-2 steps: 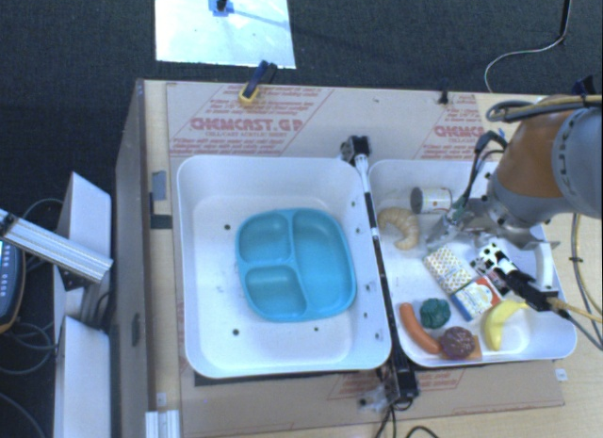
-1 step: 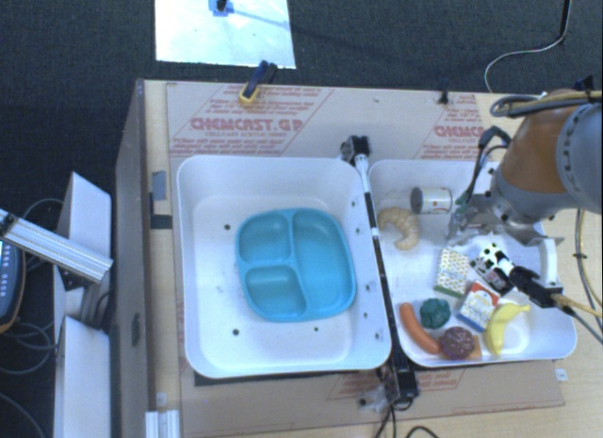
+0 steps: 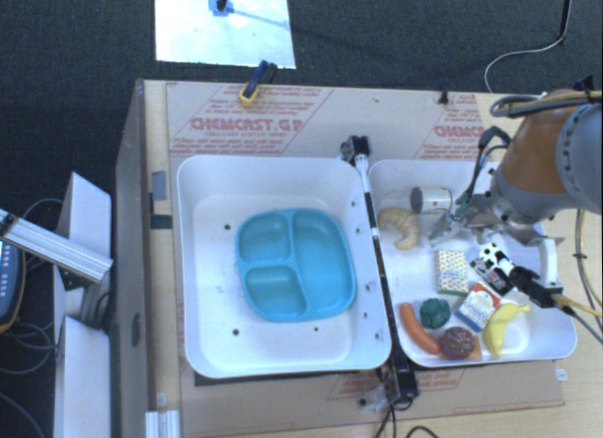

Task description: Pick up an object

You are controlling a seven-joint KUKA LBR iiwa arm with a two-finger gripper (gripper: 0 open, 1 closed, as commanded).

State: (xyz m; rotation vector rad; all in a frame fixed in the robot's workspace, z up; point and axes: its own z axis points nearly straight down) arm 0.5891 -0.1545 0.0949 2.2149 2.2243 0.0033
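My gripper (image 3: 458,222) hangs low over the back half of the right bin (image 3: 563,337), on the grey arm with its orange band (image 3: 537,149). It sits between a small silver can (image 3: 434,201) behind it and a pale yellow box (image 3: 452,271) in front. A tan croissant (image 3: 400,227) lies just to its left. A black-and-white cow toy (image 3: 492,259) lies to its right front. Toward the front of the bin lie a carrot (image 3: 417,327), a green lump (image 3: 434,312), a brown ball (image 3: 459,342), a small carton (image 3: 477,306) and a banana (image 3: 504,325). I see nothing held.
The left bin (image 3: 203,267) holds a blue divided plate (image 3: 294,265). A black-tipped rod (image 3: 366,196) runs along the wall between the bins. Cardboard (image 3: 283,116) backs the bench. A yellow-and-black tool (image 3: 254,83) rests at its far edge.
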